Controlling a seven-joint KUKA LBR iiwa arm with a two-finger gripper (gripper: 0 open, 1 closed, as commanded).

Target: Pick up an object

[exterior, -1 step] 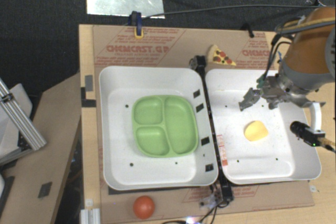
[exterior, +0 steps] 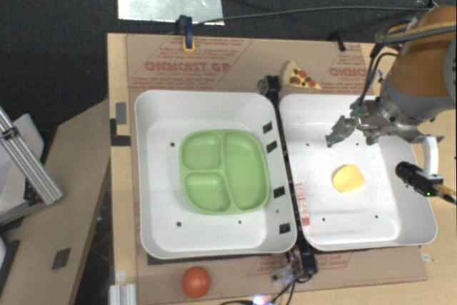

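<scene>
Camera view: a small rounded yellow plastic object [exterior: 348,178] in the right bin [exterior: 314,228] is judged light, smooth; best gripped across its middle. The tool [exterior: 341,131] is seen spread, empty.

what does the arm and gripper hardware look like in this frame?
The arm enters from the right: a bulky rounded orange band above a grey metallic wrist. Thin black cables run along its left side. The gripper is small, grey metal, with slim dark fingers. A white curved piece and a black module with a tiny green light sit below the wrist.
</scene>
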